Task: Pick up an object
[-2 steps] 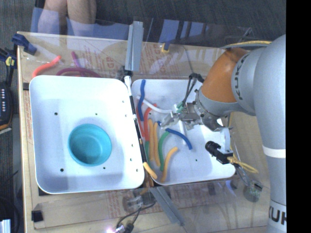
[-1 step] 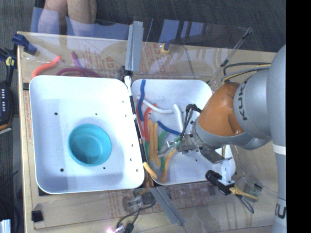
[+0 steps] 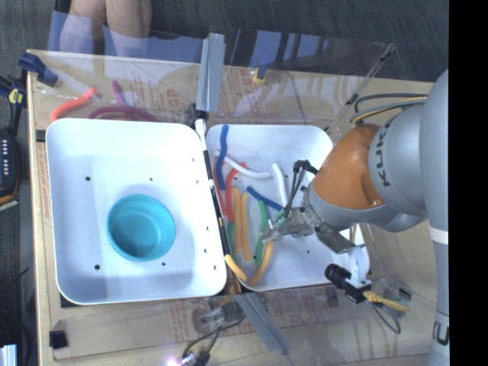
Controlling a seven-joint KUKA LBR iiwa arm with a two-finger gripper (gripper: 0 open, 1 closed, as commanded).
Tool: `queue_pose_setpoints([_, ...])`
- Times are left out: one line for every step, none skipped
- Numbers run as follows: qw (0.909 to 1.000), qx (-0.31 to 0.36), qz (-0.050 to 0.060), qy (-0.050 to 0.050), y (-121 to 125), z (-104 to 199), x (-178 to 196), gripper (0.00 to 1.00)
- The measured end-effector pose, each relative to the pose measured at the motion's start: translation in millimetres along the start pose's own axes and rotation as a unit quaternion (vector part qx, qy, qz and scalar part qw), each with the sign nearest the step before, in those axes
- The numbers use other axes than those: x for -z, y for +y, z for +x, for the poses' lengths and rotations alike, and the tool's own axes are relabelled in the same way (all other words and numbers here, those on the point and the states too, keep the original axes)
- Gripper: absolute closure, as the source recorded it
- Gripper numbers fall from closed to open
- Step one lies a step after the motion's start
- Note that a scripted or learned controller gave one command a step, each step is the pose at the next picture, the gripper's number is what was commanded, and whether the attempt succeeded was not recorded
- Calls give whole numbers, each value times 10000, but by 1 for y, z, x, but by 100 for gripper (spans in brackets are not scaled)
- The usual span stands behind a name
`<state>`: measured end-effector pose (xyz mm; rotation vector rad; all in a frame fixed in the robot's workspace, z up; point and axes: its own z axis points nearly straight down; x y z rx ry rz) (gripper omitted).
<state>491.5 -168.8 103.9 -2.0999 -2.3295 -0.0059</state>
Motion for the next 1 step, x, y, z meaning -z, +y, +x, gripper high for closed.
queue_pose_setpoints([9974, 718, 5, -30, 62, 10, 99, 100])
